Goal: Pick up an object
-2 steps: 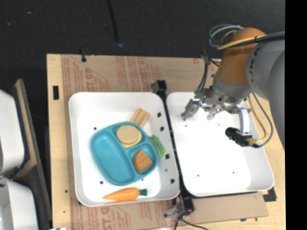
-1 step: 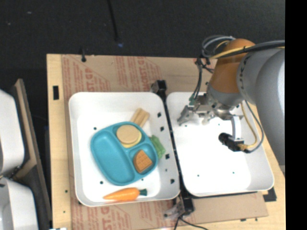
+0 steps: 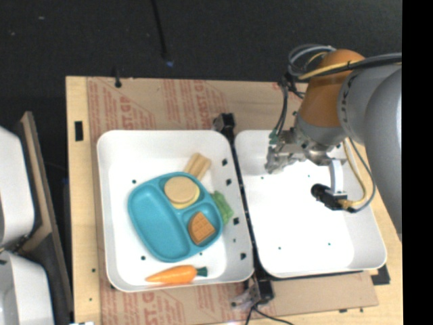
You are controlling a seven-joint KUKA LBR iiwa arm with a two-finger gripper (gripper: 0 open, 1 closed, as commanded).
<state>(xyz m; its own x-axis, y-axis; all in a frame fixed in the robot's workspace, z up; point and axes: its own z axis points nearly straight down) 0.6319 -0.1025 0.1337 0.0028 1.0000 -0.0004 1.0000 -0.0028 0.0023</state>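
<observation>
My gripper (image 3: 276, 161) hangs over the far left corner of the right bin (image 3: 304, 239), close to the wall between the two bins. No object shows beneath it. The objects lie in the left bin (image 3: 108, 181). A blue divided plate (image 3: 157, 225) carries a round tan biscuit (image 3: 183, 190) and a brown toast piece (image 3: 201, 227). A pale wooden block (image 3: 198, 164) leans at the plate's far edge, and a green piece (image 3: 224, 208) sits at its right side. An orange carrot (image 3: 176, 274) lies along the near wall.
The arm's orange band (image 3: 325, 93) and grey body (image 3: 375, 114) overhang the right bin's far right. A black cable plug (image 3: 326, 196) dangles above that bin's floor. A black clamp (image 3: 224, 122) sits at the bins' far junction. Cardboard covers the bench.
</observation>
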